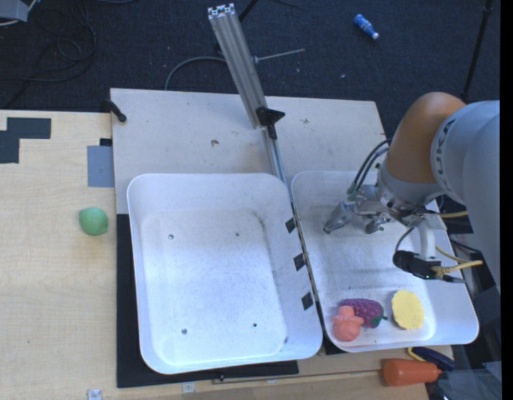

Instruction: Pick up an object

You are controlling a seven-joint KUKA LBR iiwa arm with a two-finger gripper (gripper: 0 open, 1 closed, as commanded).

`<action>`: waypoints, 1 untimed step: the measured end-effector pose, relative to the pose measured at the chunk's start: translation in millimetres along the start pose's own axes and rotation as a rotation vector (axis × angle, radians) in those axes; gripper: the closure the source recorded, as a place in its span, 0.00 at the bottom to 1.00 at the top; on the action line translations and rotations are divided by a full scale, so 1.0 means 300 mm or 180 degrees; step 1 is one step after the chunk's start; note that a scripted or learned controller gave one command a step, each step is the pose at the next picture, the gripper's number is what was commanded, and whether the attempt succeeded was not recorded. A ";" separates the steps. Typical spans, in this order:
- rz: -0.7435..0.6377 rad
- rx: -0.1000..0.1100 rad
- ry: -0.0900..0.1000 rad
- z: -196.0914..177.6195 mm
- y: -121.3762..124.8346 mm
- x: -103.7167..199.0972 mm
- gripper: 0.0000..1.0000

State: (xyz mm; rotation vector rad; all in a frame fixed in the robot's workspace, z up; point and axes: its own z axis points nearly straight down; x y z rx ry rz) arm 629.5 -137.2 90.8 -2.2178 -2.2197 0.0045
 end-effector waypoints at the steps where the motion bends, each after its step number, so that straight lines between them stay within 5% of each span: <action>1: 0.0004 -0.0015 -0.0003 -0.043 0.004 -0.003 1.00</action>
